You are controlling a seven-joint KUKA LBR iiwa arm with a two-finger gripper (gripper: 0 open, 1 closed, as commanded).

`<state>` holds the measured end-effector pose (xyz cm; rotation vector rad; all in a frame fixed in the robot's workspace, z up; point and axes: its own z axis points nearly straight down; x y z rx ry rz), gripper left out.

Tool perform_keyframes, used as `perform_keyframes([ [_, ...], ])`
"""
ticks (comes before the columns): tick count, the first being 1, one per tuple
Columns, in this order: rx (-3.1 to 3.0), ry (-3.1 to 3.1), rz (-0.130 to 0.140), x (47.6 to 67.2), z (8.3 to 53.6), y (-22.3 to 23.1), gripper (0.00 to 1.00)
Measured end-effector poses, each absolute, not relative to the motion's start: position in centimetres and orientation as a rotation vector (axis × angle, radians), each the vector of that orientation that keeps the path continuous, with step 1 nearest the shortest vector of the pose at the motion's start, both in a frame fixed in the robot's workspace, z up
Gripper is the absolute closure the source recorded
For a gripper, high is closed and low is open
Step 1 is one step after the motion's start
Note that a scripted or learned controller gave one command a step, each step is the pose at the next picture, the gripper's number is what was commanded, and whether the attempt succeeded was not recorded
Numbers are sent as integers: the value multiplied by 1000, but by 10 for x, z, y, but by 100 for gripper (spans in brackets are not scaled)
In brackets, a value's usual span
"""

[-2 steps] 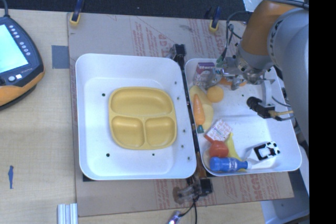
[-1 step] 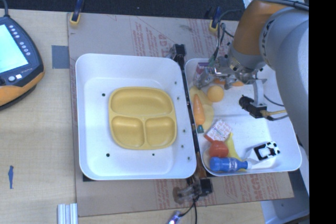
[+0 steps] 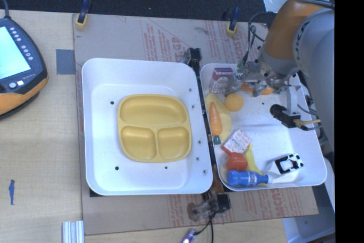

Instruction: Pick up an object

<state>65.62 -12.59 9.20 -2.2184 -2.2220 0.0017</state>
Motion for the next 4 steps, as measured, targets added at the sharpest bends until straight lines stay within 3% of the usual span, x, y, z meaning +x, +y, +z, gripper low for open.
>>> perform_keyframes([
  [1,-2213,-2224,5,656,92,-94,0],
  [2,-2217,-2223,3,656,92,-101,0],
  [3,-2215,-2223,6,633,92,-115,0],
  [4,-2213,-2222,9,633,102,-115,100],
])
